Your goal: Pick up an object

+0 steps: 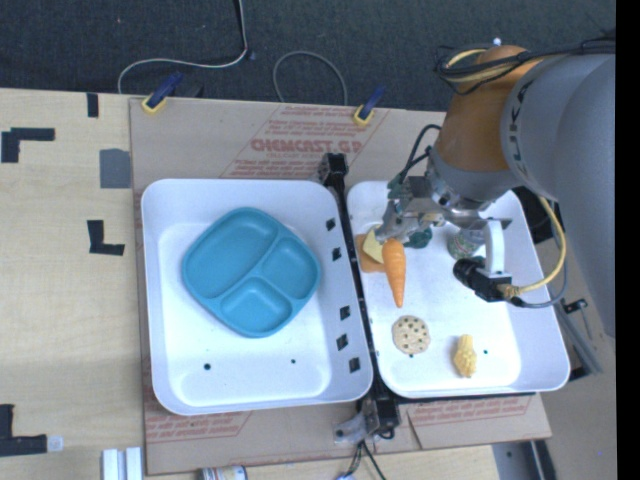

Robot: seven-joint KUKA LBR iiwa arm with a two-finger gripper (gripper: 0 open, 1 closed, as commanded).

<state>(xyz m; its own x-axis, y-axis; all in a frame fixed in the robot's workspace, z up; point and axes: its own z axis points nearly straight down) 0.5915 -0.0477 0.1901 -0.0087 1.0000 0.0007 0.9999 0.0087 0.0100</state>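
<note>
The grey arm (560, 138), with its orange band, fills the upper right of the frame and bends down over the right bin (535, 363). The left bin (170, 368) sits in the centre left and carries a blue divided plate (250, 270) lying flat, a little above its middle. Between the two bins runs a dark divider strip.

The gripper (405, 218) hangs over the upper left part of the right bin, just above the carrot (395, 268), whose thick end points up toward it and whose tip points down. The fingers are lost in the dark hardware there, so I cannot tell how they stand, nor whether they touch the carrot. A yellow piece (371, 248), perhaps a slice of something, lies touching the carrot's left side. Lower in the bin lies a round cookie (410, 335), and to its right, apart from it, a small yellow corn-like piece (464, 356).
</note>
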